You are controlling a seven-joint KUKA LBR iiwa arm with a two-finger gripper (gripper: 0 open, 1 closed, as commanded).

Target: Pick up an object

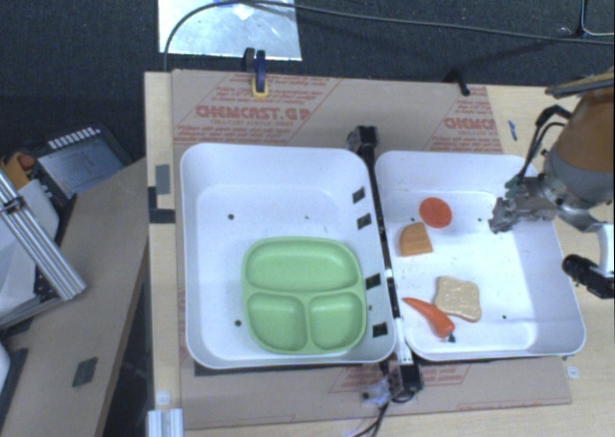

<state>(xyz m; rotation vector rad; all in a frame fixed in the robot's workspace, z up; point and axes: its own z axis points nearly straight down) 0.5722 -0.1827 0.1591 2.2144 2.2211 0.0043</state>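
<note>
The right bin point(553, 315) holds a round red tomato slice point(435, 211), an orange wedge point(415, 240), a slice of toast point(457, 298) and a red chili pepper point(430, 316). My gripper point(504, 219) hangs over the right part of that bin, to the right of the tomato slice and apart from it. Nothing shows between its fingertips. The arm enters from the right edge with its orange band above the wrist.
The left bin point(207, 233) holds a green three-compartment plate point(304, 294). A black divider with clips point(378, 253) runs between the bins. Cardboard lies under both bins, and a cable and a metal sheet point(231, 3) lie beyond the bench.
</note>
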